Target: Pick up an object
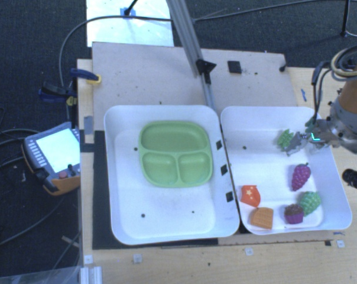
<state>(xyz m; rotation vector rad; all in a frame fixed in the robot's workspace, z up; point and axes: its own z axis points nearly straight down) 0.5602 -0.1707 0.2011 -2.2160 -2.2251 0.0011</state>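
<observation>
My gripper (295, 142) reaches in from the right over the upper part of the right bin (249, 123). Its fingers sit right beside a small green leafy toy (284, 138), touching or nearly touching it; whether the toy lies between them I cannot tell. Below in the same bin lie a purple grape bunch (301, 176), a green grape bunch (310, 202), a small dark purple piece (294, 214), a red piece with a yellow mark (250, 194) and an orange block (262, 218).
The left bin (125, 206) holds a green divided plate (176, 154). A grey pole (187, 31) slants across the board behind the bins. A teach pendant (53, 157) and cables lie on the floor at left.
</observation>
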